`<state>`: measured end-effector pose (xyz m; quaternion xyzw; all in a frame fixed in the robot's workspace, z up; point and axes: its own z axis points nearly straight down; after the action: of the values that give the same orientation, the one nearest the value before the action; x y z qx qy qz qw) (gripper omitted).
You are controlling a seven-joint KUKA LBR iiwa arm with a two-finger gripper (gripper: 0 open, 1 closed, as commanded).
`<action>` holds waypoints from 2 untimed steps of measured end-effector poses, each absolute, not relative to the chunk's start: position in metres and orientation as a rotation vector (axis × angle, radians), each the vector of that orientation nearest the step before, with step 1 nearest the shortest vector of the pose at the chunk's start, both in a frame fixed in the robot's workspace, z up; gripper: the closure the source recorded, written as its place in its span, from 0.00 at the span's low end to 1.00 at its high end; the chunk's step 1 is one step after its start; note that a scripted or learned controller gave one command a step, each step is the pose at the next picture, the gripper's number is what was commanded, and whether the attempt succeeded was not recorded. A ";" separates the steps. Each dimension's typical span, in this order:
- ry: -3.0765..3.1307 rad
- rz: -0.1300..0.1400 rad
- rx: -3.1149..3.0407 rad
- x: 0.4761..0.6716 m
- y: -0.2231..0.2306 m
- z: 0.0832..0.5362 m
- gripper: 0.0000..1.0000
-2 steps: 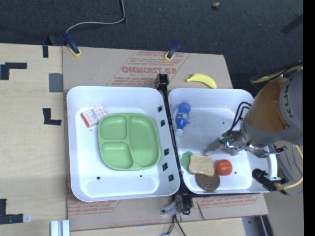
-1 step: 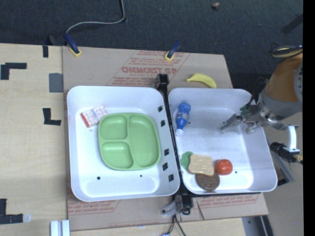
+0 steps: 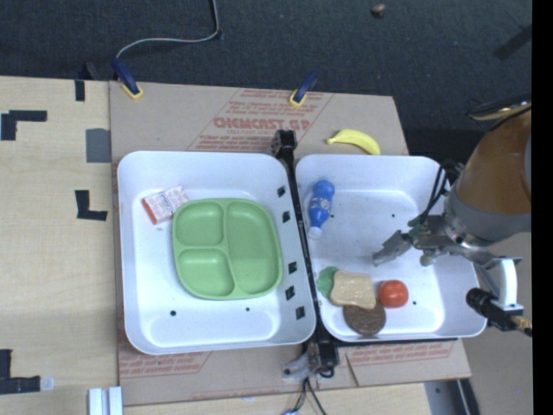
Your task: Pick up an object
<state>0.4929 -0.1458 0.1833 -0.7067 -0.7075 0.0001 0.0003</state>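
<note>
The gripper (image 3: 390, 248) hangs over the bare middle of the right bin (image 3: 380, 169) with its fingers apart and nothing between them, so no object is picked yet. The likeliest targets crowd the near edge: a red tomato (image 3: 393, 293), a slice of bread (image 3: 352, 290) and a brown cookie (image 3: 365, 319), touching one another, while a blue bottle (image 3: 320, 202) lies apart at the far left, probably the easier grab.
</note>
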 end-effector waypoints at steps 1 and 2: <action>-2.220 0.002 -2.219 0.483 -0.152 0.134 0.00; -2.223 -0.004 -2.224 0.485 -0.143 0.096 0.00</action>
<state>0.4852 -0.1435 0.0957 -0.7073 -0.7069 -0.0013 -0.0016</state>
